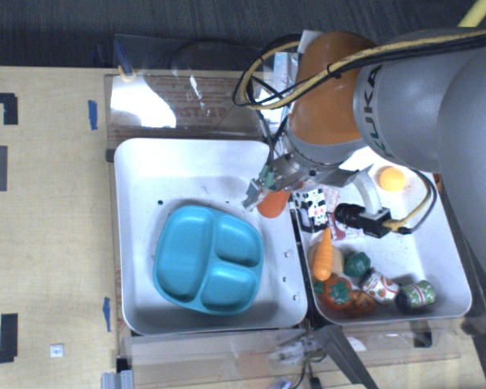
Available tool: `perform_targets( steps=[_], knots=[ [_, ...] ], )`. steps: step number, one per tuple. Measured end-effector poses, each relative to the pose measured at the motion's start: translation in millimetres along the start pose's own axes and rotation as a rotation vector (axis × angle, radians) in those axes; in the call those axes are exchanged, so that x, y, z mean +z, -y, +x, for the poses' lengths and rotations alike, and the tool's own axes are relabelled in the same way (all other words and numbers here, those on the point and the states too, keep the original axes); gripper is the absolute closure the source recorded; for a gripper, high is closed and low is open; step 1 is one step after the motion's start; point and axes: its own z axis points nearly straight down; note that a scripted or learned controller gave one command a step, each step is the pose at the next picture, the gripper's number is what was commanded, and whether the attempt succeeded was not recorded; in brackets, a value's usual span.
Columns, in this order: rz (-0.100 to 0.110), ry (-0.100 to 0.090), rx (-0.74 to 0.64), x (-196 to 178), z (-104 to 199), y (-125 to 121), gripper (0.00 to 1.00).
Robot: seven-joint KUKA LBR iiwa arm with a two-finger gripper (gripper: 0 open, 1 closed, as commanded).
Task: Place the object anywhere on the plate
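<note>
Nearest you is the arm (421, 79), big grey bulk w/ orange band, reaching in from the right over both bins.

Camera view: gripper (263, 186) sits over the left bin (138, 241), near its right wall, just up-right of the blue plate (209, 258). An orange object (271, 204) is right at the fingertips and looks pinched between them, so you've prob. got it, though the grip is hard to confirm.

To do this step well: carry it down-left until it's fully over a plate compartment, lower close, then let go; don't drop from the rim.
</note>
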Motion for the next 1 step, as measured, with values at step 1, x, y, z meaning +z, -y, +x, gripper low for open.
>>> perform_targets(
  steps=[1],
  knots=[
    [0.000, 0.000, 0.002, -0.3, -1.0, 0.3, 0.00]
  ],
)
